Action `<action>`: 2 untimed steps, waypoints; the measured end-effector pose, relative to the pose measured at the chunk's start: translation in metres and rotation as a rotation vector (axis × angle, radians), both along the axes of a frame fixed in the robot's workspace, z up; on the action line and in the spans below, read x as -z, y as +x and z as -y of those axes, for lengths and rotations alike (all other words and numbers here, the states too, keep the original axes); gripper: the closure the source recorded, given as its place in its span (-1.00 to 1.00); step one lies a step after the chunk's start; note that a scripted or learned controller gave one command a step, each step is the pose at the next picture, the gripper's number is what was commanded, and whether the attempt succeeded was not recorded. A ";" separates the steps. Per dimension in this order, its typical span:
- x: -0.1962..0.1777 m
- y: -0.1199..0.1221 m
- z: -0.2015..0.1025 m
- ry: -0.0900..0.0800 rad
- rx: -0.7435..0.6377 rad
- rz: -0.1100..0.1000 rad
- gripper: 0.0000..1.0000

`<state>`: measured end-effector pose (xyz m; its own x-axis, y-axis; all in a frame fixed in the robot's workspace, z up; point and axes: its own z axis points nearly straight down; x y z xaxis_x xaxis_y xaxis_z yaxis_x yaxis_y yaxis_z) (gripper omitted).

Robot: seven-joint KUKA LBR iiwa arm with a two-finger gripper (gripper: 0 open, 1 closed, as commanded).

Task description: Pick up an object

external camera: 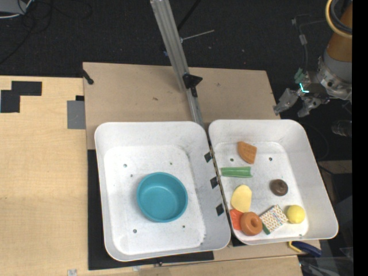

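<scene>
Nothing is picked yet: your gripper [300, 101] hangs beyond the right bin's [310, 148] far corner, seemingly carrying nothing, fingers apart as far as I can tell; the toys, like the lemon [295, 214], lie untouched

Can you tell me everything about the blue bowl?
The bowl is round and teal-blue, smooth like plastic, with a plain rim and nothing visible inside. It stands upright, mouth up, on the floor of the left bin, a bit below the middle. It touches only the bin floor, well apart from the walls.
</scene>
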<state>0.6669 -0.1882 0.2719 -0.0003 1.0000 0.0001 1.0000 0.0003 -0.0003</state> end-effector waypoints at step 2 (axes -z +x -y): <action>0.058 -0.001 0.009 0.001 0.001 -0.005 -1.00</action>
